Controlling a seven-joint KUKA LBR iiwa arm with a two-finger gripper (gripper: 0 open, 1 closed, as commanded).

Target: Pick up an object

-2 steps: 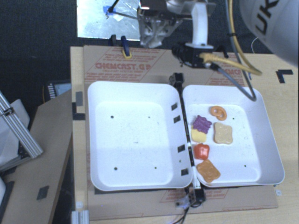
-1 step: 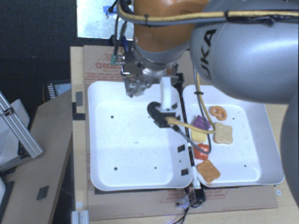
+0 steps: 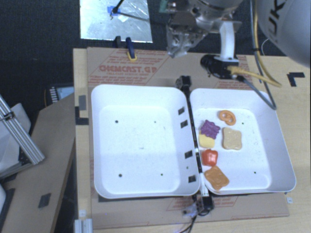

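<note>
Six small food pieces in right bin (image 3: 272,144), clustered near divider: pretzel (image 3: 226,117), purple piece (image 3: 210,128), toast (image 3: 232,139), red piece (image 3: 209,157). Gripper (image 3: 179,46) high above bench behind bins, nothing visibly held. Approach step, judging; next: travel over cluster, descend.

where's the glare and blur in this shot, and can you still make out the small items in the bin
Camera view: glare washes out the foil sheet at top; the gripper looks soft and blurred; the left bin carries a soft shadow across its lower floor; the items in the right bin stay legible, like the pretzel and purple piece.
</note>
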